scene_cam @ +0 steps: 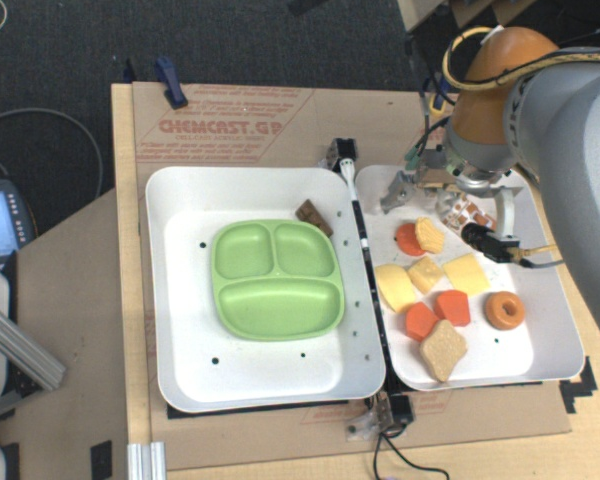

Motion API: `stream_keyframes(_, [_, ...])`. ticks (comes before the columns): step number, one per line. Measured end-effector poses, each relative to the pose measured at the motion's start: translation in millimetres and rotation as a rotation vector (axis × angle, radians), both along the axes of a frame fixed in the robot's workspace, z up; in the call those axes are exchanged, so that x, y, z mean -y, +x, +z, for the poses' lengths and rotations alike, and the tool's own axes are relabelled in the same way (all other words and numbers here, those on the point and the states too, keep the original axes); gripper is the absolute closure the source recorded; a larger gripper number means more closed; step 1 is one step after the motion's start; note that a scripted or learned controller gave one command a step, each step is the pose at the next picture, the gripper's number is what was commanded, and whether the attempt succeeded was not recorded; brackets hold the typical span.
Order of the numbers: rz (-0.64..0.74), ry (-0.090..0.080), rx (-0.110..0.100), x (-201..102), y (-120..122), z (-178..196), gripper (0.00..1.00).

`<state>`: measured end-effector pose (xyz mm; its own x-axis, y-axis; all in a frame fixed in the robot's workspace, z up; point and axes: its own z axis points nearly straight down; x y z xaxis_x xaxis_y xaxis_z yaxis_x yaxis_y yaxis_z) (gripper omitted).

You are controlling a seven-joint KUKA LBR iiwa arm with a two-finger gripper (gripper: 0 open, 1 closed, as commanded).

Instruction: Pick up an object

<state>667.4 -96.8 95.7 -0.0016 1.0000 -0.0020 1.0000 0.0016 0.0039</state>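
Note:
My gripper (432,186) hangs over the far end of the right bin (555,353), under the grey wrist with its orange band. Just in front of it lie a red round piece (409,239) and a tan-yellow chunk (431,234), touching each other. Further forward are a pale yellow block (395,287), a small yellow cube (426,273), a yellow slab (468,273), two red pieces (453,308) (420,321), an orange donut (504,311) and a slice of bread (443,349). I see nothing held in the gripper.
The left bin (180,358) holds a green divided plate (277,278) and a small brown piece (313,215) by its far right corner. A black clamp (342,153) sits on the rim between the bins. The arm covers the right bin's far right side.

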Motion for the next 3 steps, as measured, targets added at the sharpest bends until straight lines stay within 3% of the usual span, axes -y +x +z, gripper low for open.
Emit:
stream_keyframes(1, [-0.003,0.003,-0.01,4,-37,-12,0.0])
stream_keyframes(2, [-0.003,0.002,-0.003,4,-35,0,1.0])
stream_keyframes(3, [0.004,0.004,0.002,-64,-84,119,1.0])
